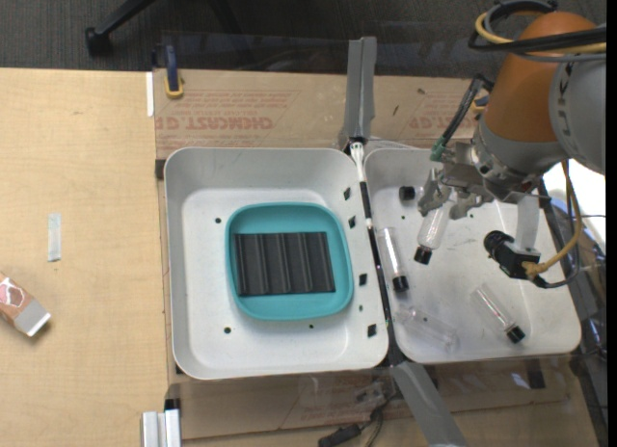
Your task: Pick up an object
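My gripper [445, 202] hangs over the back left part of the right bin [554, 339]. A clear tube with a black cap [430, 233] slants down from between its fingers, cap end lowest, and looks raised off the bin floor. The gripper is shut on the tube's upper end. A second clear tube [390, 260] lies along the bin's left wall. A third tube [496, 310] lies near the front right, its black cap toward the front.
A small black cap [408, 193] rests at the back left of the right bin, and a clear piece [424, 326] at its front. The left bin [193, 272] holds a teal tray [287, 310] with a dark ribbed insert. A black cable fitting [506, 250] hangs beside the arm.
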### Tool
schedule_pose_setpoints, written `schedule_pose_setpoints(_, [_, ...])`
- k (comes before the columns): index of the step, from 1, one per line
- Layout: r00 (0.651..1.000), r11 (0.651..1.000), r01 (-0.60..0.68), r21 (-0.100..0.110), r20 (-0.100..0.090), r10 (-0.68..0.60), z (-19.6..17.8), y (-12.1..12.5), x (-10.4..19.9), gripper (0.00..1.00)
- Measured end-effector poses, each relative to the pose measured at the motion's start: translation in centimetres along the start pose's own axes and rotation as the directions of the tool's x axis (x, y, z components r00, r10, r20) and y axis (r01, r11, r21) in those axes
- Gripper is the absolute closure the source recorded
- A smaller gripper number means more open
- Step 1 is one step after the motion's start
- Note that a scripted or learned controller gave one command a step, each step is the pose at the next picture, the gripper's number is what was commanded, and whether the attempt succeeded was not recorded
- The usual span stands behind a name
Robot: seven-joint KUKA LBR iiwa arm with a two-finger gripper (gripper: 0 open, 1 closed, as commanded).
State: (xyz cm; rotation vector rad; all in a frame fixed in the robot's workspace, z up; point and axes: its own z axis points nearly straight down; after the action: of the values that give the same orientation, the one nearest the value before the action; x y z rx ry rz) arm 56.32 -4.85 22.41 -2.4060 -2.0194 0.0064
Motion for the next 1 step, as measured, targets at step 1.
schedule_pose_setpoints(1, [0.998, 0.998, -0.06, 0.002, 0.001, 0.06, 3.43, 4.21, 1.49, 1.0])
